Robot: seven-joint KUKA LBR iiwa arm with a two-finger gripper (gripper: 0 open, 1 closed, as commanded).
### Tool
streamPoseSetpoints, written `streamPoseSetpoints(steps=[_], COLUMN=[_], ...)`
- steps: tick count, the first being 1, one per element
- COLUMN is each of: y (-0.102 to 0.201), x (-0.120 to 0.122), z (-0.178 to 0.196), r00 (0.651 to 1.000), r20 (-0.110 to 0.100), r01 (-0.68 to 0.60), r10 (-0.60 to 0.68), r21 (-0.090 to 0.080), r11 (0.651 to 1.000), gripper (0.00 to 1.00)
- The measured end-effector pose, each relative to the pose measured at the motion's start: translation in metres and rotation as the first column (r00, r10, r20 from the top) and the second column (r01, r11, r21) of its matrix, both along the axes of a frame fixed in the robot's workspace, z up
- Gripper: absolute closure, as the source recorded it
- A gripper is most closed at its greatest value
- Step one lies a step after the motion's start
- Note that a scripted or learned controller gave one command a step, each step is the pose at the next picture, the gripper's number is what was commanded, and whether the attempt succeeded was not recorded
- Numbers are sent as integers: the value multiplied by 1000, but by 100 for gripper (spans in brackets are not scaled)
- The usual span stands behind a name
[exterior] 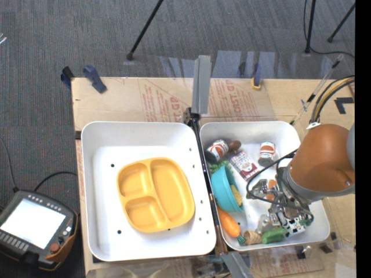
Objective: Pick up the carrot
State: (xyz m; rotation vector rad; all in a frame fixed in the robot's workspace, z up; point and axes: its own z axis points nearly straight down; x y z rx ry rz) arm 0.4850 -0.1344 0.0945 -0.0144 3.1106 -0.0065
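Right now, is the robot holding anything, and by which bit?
Cannot be told. The gripper is low in the right bin, apart from the carrot, which lies loose near the bin's front.

One fixed cam above bench (174,97), slanted down on both bins (98,149).

The worktop (139,100) is a brown board that looks like flattened cardboard, with red printed letters on it. Two shallow white bins stand on it side by side, touching along their inner edges. The left bin (98,155) covers most of the left half of the worktop, and the right bin (290,129) covers the right half. A grey upright post (201,86) rises at the far edge, just behind the place where the two bins meet. A blue clamp (94,78) grips the far left corner of the worktop, and a small yellow clip (255,84) sits on the far edge toward the right.
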Motion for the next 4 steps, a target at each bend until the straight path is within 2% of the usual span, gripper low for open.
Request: streamPoseSetpoints(steps=[1, 2, 3, 4], y=[53, 6, -74, -16], x=[51, 143, 84, 87], z=[-7, 5, 6, -7], r00=[998, 996, 979, 960], r20=[-29, -26, -29, -32], r01=[61, 90, 203, 277], r10=[-60, -90, -202, -277], r21=[5, 5, 3, 7], r11=[998, 996, 979, 961], gripper=[0, 0, 0, 0])
